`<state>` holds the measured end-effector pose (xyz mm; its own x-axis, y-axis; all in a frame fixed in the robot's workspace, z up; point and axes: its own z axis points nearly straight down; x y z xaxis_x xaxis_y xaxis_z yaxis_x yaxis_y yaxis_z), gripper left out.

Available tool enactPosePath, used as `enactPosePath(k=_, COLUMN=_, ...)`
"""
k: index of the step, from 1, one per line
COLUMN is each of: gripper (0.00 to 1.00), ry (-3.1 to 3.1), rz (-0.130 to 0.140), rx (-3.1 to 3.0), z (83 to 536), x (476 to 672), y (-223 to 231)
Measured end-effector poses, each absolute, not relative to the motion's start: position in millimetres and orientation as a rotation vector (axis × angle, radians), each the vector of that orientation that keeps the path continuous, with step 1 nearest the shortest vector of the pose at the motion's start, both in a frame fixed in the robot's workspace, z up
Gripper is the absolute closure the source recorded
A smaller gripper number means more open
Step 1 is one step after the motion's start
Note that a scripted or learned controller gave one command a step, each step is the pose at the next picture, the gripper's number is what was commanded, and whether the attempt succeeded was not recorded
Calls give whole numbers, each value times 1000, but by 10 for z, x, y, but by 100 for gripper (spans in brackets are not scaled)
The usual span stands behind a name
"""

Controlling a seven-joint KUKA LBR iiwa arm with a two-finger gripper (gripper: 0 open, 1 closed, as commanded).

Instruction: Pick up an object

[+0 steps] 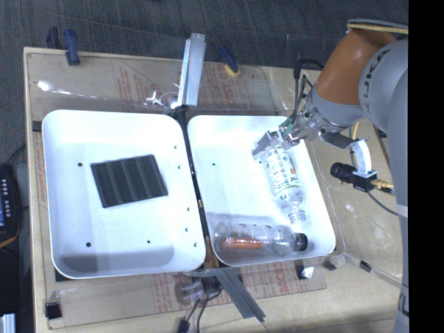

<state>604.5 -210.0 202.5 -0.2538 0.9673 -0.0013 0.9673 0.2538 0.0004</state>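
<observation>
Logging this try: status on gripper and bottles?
Gripper at top end of clear labelled plastic bottle, right bin. Grasp unconfirmed. Second clear bottle with copper contents lies along near wall, apart.

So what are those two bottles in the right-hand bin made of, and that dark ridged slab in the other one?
Both bottles look like clear, glossy plastic: you see through the labelled bottle and the bottle lying along the near wall, which shows something coppery inside. The dark ridged slab looks matte, perhaps rubber or foam; its ribbed surface shows no shine, but the material is uncertain.
</observation>
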Motion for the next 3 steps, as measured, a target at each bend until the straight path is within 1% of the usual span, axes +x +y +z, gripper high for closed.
enactPosePath(k=1, gripper=0, ry=2359, rz=-2, rx=2086, z=906, x=6202, y=-2072)
enactPosePath(k=2, gripper=0, ry=2498, rz=-1, rx=1905, z=1875, x=6134, y=-2090)
enactPosePath(k=3, gripper=0, ry=2589, rz=-2, rx=1784, z=914, x=5956, y=-1845)
